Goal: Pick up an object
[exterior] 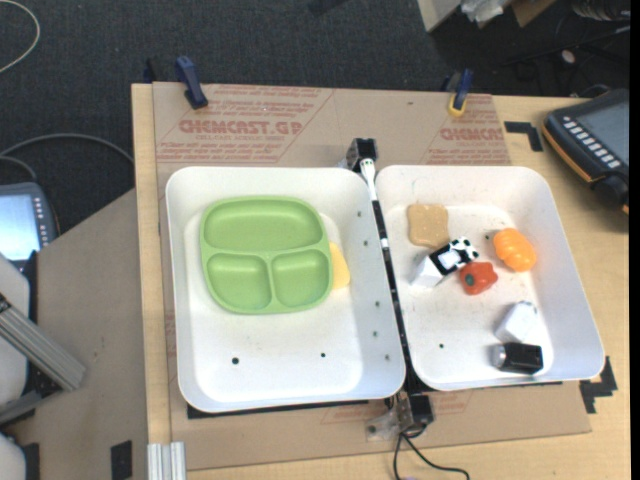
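1. The two bins, the left bin [200,368] and the right bin [570,318], are white.
2. The tray [266,255] with three parts is light green.
3. A yellow thing [340,266] peeks out beside the tray.
4. The toast piece [427,224] is tan.
5. The round fruit [514,249] is orange.
6. The small toy [477,277] is red.
7. One block [455,256] has black and white patches.
8. The box [521,358] is black.
9. The clamps are blue [190,81] and yellow [460,91].

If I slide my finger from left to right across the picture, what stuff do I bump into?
Green divided tray → yellow piece tucked beside it → tan bread slice → black-and-white toy → orange fruit.
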`<state>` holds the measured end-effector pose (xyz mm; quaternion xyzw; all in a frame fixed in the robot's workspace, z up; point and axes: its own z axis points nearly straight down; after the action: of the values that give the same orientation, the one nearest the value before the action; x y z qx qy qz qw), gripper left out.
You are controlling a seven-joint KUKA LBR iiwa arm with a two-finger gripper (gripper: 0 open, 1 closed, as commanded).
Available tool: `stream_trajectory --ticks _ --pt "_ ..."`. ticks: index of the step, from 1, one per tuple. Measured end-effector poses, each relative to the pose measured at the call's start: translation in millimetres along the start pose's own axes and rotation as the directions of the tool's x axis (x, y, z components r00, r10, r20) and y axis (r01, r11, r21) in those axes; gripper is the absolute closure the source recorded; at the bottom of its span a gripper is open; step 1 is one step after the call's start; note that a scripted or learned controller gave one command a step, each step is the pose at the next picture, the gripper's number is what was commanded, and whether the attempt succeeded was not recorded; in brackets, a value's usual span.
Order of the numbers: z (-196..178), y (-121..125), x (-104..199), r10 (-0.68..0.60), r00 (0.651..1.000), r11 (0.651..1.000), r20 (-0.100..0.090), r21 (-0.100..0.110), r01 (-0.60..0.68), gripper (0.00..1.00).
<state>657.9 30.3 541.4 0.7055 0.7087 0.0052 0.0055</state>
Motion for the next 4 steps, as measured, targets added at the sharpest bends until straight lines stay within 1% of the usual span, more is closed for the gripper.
stream_trajectory --ticks 1,2,3,4 --pt "60.7 7.5 -37.1 0.009 1.000 1.000 0.001 0.021 -0.009 1.00" --pt "104.3 6.2 -69.8 0.009 1.000 1.000 0.001 0.021 -0.009 1.00" --pt "38.0 8.1 2.1 -0.003 1.000 1.000 -0.002 0.005 0.003 1.00" --pt "5.8 7.2 169.3 -0.013 1.000 1.000 -0.007 0.010 0.013 1.00"
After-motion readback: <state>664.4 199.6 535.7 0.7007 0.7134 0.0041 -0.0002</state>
